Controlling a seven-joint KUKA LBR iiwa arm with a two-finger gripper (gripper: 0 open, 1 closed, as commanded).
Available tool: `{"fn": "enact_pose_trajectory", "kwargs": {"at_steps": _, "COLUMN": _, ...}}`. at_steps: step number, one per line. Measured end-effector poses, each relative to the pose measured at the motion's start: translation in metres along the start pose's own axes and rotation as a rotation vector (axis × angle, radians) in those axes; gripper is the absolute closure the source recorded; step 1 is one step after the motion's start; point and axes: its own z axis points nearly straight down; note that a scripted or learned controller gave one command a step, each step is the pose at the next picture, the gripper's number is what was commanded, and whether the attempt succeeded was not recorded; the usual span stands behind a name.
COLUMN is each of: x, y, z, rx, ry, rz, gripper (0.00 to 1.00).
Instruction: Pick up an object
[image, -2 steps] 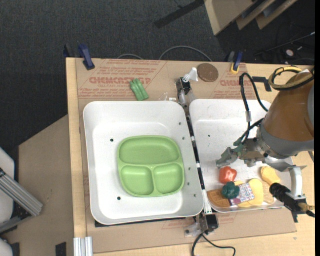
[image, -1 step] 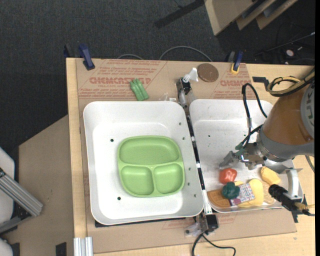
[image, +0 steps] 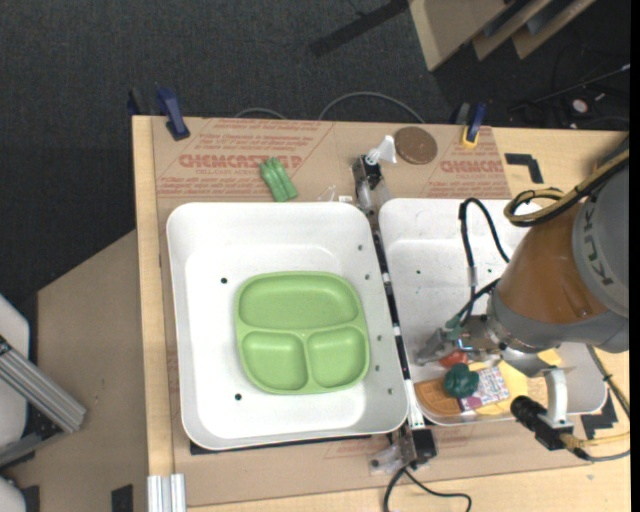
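Observation:
My gripper (image: 452, 347) is low over the front left part of the right bin (image: 430, 250), under the orange-banded wrist (image: 545, 270). Just below it lies a cluster of small objects: a dark green lump (image: 460, 381), a small red piece (image: 456, 359) right at the gripper's tip, a tan round disc (image: 433, 399), a colourful printed packet (image: 489, 389) and a yellow item (image: 517, 376). The arm hides part of this pile. I cannot see anything clearly held.
The left bin (image: 200, 300) holds a green divided plate (image: 300, 331). On the cardboard behind the bins lie a green clip (image: 279, 181) and a brown disc (image: 416, 146). A black cable (image: 480, 230) loops over the right bin's back.

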Motion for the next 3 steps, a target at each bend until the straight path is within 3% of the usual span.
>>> {"fn": "enact_pose_trajectory", "kwargs": {"at_steps": 1, "x": -0.047, "y": 0.065, "z": -0.003, "rx": -0.01, "ry": -0.006, "rz": 0.0, "gripper": 0.0}}
{"fn": "enact_pose_trajectory", "kwargs": {"at_steps": 2, "x": 0.008, "y": 0.027, "z": -0.107, "rx": -0.009, "ry": -0.001, "rz": -0.004, "gripper": 0.0}}
{"fn": "enact_pose_trajectory", "kwargs": {"at_steps": 3, "x": -0.002, "y": 0.008, "z": 0.002, "rx": 0.0, "ry": -0.001, "rz": 0.003, "gripper": 0.0}}
